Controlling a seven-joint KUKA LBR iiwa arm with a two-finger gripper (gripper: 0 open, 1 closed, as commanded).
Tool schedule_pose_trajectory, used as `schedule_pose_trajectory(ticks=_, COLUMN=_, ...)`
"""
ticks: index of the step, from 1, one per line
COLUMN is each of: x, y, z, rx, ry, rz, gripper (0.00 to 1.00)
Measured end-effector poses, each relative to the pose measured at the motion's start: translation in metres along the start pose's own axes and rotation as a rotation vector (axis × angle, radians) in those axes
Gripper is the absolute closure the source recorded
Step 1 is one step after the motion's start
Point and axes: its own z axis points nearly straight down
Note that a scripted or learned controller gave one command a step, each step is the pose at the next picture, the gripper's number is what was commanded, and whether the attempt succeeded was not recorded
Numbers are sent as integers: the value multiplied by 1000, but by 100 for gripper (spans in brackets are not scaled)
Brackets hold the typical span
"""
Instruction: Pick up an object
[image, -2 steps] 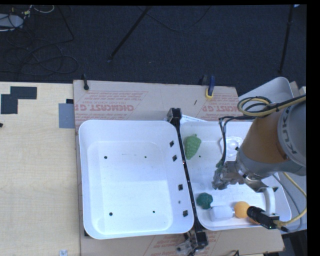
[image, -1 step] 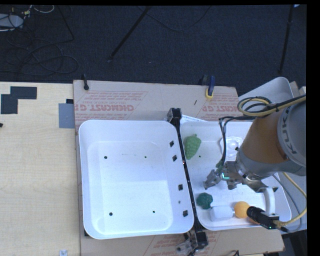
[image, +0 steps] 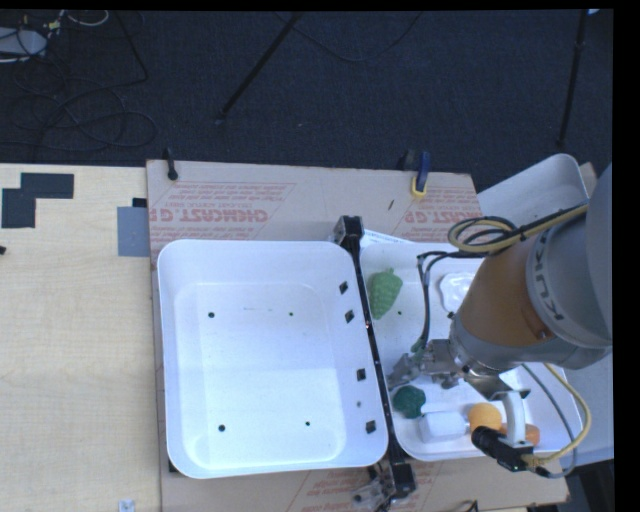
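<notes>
Dark green ball (image: 408, 401) looks soft and light; you should take it across its middle. Whether the gripper (image: 420, 362) fingers are open, I cannot tell.

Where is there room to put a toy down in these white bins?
The left bin has bare floor from its left wall to the black divider. The right bin is crowded: a light green object, a dark green one, an orange ball and the arm fill it.

L bin (image: 190, 300) open, free access; R bin (image: 425, 450) crowded: arm (image: 520, 300) overhead, green objs (image: 385, 290) near divider.
</notes>
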Motion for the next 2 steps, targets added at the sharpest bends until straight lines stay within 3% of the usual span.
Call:
schedule_pose_trajectory(ticks=1, x=-1, y=1, z=-12, rx=-1, ry=1, rz=3, gripper=100)
schedule_pose_trajectory(ticks=2, x=-2, y=0, z=-21, rx=1, ry=1, rz=8, gripper=100)
